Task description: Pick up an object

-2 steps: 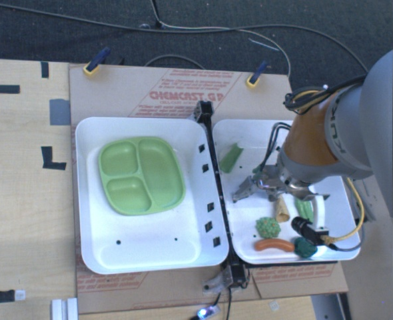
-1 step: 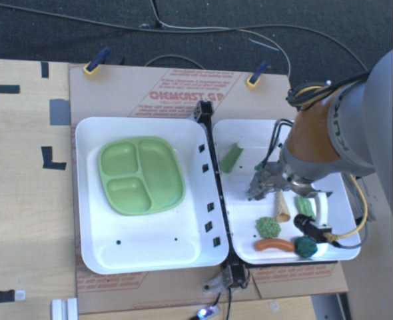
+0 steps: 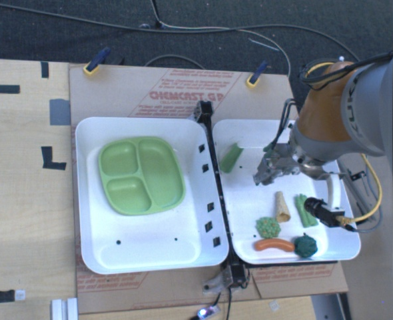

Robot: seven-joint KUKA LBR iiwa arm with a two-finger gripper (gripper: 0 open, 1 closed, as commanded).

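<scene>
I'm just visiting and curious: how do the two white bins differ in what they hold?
The left bin holds one large thing, a green divided plate. The right bin holds several small toy foods: a green block, a tan cone, an orange sausage. The arm's gripper hangs over the right bin, not the left. Both are shallow, white, side by side.

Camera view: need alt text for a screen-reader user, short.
A grey and orange robot arm reaches from the right, its gripper over the right bin, which holds a green block, a tan piece, broccoli and an orange carrot. The left bin holds a green divided plate.
</scene>
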